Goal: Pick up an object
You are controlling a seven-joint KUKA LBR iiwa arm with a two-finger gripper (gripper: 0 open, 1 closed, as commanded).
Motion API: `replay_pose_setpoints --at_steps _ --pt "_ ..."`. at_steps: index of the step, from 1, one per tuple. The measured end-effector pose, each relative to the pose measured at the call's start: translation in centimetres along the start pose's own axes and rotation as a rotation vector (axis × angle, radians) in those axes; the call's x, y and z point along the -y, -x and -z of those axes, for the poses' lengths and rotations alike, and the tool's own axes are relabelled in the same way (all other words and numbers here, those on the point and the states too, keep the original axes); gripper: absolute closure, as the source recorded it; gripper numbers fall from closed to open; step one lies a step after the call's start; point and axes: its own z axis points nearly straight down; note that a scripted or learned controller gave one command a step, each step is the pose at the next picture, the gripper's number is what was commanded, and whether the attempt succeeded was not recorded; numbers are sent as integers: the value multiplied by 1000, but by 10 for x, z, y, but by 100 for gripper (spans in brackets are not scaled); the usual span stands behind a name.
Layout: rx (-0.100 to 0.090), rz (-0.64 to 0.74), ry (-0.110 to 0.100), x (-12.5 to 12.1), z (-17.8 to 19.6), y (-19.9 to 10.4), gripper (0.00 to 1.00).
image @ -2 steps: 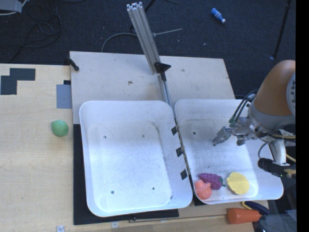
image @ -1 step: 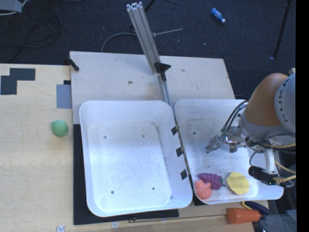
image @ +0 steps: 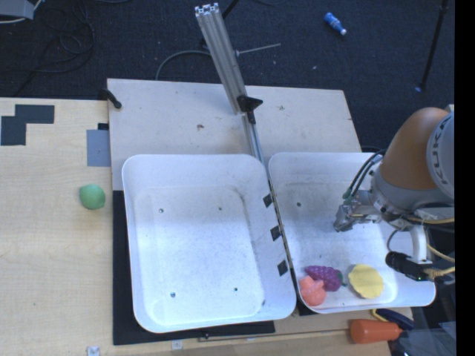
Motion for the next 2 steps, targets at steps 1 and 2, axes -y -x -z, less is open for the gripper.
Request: replay_pose_setpoints --at_steps 1,2 --pt "1 1 4 -1 42 1 100" --pt "1 1 5 0 104 -1 100"
